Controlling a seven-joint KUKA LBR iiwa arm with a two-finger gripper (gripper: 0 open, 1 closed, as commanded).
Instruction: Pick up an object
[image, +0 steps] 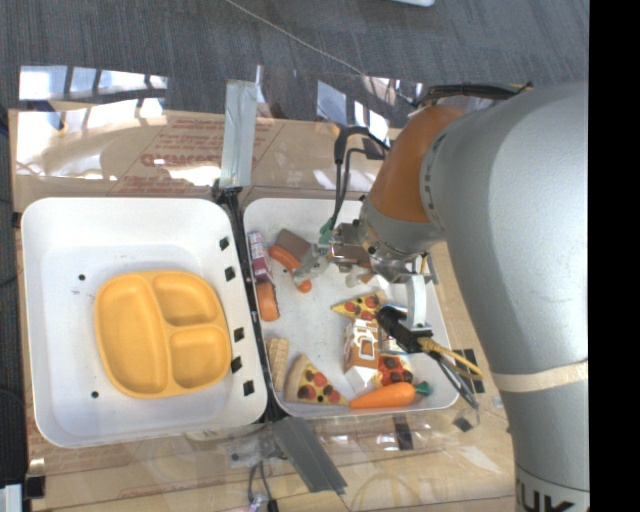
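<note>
The right bin (300, 215) holds several toy foods. A brown block (292, 241) and a red sausage (283, 257) lie near its back left, with a small orange piece (305, 285) just in front of them. My gripper (322, 253) hangs low over the bin right beside the brown block and red sausage, reaching in from the right under the orange wrist band (405, 180). No object is seen lifted. Further forward lie a small pizza slice (357, 307), a printed box (362, 345), a bigger pizza slice (312, 383) and a carrot (383, 397).
A purple item (258, 255), an orange hot dog (267, 300) and a cracker (278, 352) line the right bin's left wall. The left bin (60, 230) bears a yellow divided plate (160, 332). The big grey arm (520, 250) covers the right bin's right side.
</note>
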